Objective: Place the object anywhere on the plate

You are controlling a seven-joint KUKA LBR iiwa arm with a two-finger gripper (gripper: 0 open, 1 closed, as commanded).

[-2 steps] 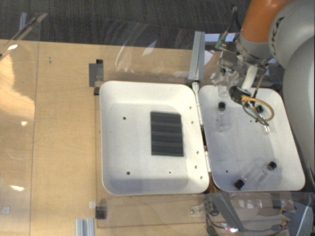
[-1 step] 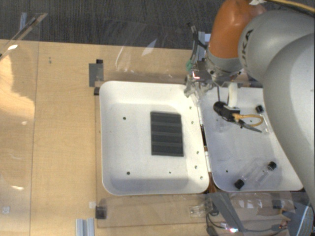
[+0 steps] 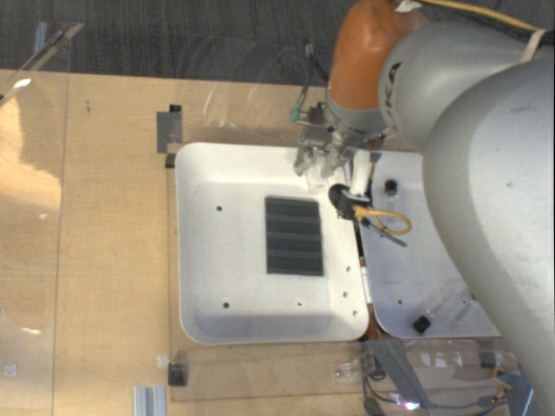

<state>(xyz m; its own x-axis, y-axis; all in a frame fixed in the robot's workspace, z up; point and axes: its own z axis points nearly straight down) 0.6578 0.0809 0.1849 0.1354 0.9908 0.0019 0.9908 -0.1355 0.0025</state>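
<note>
A dark grey ridged plate (image 3: 294, 235) lies flat in the middle of the left white bin (image 3: 208, 258). My gripper (image 3: 314, 161) hangs over that bin's far right corner, just above and to the right of the plate's top edge. Nothing shows between its fingers from this angle. A small black object (image 3: 421, 324) rests near the front edge of the right bin (image 3: 395, 284). Another small black piece (image 3: 390, 185) sits at the far side of the right bin, close to the wrist.
The arm's large grey body covers most of the right bin. A clear plastic piece (image 3: 453, 305) lies beside the front black object. Black clamps (image 3: 171, 128) stand at the left bin's outer corners, and bare wooden bench stretches to the left.
</note>
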